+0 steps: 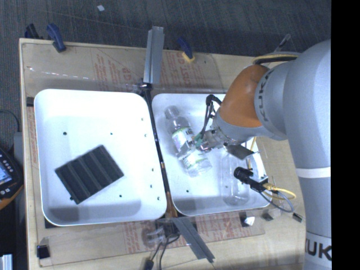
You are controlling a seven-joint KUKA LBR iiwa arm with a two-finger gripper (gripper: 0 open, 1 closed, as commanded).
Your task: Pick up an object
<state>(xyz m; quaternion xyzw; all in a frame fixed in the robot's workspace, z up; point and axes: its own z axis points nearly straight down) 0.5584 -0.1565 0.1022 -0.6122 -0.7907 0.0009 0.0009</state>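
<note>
We see our grey arm reaching in from the bench's right edge, its thick upright link rising along that side. The orange band sits above the wrist, which bends down and leftward. Our tool points toward the bench's middle, low over its surface.

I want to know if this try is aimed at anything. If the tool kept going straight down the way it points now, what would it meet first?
Most likely the clear plastic bottle lying in the right bin: the tool sits right against it. Depth is hard to judge from this slanted view, so it may graze past it to the bin floor.
</note>
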